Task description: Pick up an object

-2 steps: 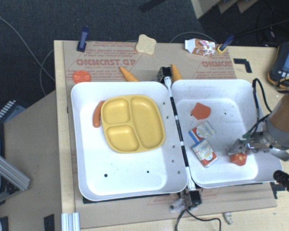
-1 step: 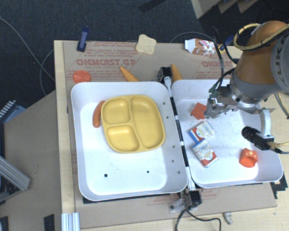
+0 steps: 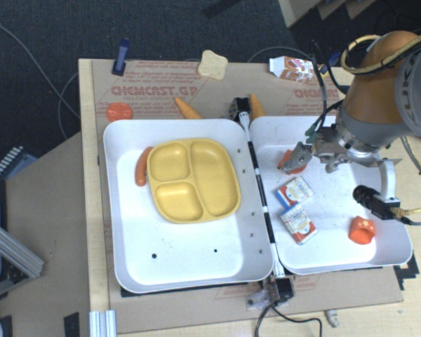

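Observation:
My gripper hangs over the upper middle of the right bin, below the grey wrist and the orange-banded arm. A small red-orange object lies right against the gripper's left side; I cannot tell whether it is gripped or just beside it. Two small white snack cartons lie in the bin's left half, below the gripper. An orange toy sits near the bin's lower right.
The left bin holds a yellow divided plate and a red sausage. On the cardboard behind the bins lie a bread slice, a carrot, a milk carton, a blue item and an orange disc.

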Motion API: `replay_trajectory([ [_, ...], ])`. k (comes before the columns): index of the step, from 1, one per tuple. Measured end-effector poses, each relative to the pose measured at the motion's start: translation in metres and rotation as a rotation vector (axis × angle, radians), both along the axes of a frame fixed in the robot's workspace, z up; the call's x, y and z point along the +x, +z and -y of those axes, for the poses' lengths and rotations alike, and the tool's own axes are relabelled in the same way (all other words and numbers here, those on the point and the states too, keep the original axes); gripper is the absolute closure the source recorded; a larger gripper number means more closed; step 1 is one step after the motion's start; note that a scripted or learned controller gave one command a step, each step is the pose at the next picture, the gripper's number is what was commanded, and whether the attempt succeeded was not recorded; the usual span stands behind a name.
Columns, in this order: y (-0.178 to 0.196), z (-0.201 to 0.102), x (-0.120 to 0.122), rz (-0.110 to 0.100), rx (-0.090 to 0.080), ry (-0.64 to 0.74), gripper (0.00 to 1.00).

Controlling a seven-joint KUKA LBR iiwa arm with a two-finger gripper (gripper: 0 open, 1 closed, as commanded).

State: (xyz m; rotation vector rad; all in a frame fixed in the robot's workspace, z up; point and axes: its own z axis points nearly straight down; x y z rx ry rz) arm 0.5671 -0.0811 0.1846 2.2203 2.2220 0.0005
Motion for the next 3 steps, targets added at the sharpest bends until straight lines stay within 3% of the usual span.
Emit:
replay_trajectory([
  [1,-0.096,0.028,0.045,-0.001,-0.001,-0.002,0.00],
  [2,-0.100,0.018,0.066,0.002,-0.001,0.000,0.00],
  [3,-0.090,0.018,0.067,0.005,-0.003,0.001,1.00],
])
